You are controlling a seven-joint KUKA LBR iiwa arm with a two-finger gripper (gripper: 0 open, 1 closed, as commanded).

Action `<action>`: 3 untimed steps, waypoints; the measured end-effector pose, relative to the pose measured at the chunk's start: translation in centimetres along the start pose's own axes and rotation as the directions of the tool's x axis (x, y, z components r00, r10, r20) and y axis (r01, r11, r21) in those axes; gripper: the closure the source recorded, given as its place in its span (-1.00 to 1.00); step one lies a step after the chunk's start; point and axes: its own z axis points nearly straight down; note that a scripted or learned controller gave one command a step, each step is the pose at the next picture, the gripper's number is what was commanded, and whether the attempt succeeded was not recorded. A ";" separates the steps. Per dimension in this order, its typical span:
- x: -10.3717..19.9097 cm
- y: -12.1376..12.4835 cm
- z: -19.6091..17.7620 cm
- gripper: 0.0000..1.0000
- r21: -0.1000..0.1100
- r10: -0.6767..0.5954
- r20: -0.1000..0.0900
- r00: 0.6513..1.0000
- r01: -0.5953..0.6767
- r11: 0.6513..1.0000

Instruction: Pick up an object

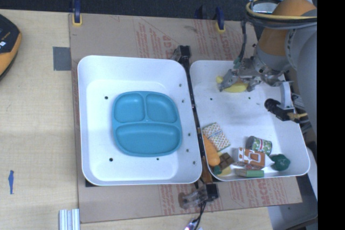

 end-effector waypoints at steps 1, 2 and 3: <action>1.6 0.0 0.0 -1.00 0.002 -0.002 -0.002 1.000 0.002 1.000; 0.2 0.0 0.0 -1.00 0.001 0.000 0.000 1.000 0.000 1.000; 3.9 0.0 0.0 -1.00 0.003 -0.005 -0.002 1.000 0.005 1.000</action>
